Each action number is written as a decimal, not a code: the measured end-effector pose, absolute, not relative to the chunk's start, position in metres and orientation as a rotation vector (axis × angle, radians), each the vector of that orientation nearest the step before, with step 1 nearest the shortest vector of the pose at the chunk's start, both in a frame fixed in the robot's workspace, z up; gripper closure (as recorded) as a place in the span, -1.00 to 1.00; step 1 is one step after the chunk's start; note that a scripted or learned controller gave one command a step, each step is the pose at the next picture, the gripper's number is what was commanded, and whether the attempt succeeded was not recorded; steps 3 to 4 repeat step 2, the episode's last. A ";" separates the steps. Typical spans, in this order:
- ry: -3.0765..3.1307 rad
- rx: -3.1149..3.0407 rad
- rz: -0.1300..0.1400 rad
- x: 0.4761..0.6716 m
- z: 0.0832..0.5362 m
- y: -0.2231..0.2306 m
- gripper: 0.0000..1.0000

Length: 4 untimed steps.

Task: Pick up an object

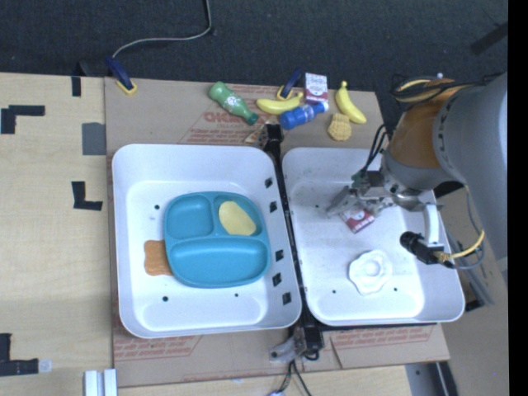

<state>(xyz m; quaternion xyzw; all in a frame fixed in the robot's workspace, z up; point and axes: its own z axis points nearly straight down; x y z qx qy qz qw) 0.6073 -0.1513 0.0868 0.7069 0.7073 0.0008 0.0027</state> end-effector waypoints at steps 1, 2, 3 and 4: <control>2.219 2.216 0.002 0.607 0.096 -0.151 1.00; 2.224 2.218 0.002 0.622 0.185 -0.080 1.00; 2.224 2.218 0.002 0.622 0.185 -0.080 1.00; 2.224 2.218 0.002 0.622 0.185 -0.080 1.00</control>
